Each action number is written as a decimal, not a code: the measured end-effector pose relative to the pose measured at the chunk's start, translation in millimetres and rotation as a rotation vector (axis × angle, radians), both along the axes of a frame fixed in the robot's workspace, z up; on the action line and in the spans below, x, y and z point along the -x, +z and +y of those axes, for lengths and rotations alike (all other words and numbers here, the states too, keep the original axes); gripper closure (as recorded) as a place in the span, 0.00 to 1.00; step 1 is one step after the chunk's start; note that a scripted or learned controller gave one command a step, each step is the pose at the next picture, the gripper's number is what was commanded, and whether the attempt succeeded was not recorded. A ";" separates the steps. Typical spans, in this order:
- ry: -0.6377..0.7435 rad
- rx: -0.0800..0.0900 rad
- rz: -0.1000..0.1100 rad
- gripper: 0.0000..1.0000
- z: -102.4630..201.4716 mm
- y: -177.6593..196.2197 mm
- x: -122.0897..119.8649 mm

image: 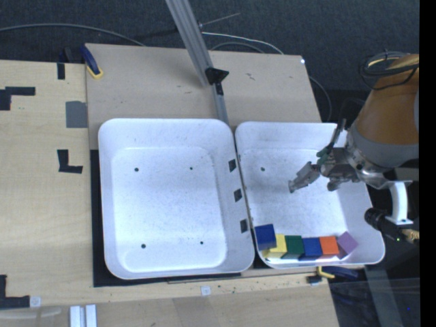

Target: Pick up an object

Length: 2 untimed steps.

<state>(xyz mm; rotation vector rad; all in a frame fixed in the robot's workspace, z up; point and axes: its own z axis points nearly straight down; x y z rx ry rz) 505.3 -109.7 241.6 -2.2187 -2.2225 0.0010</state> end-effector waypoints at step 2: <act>-0.003 0.000 0.008 1.00 -19.6 -87.9 -20.0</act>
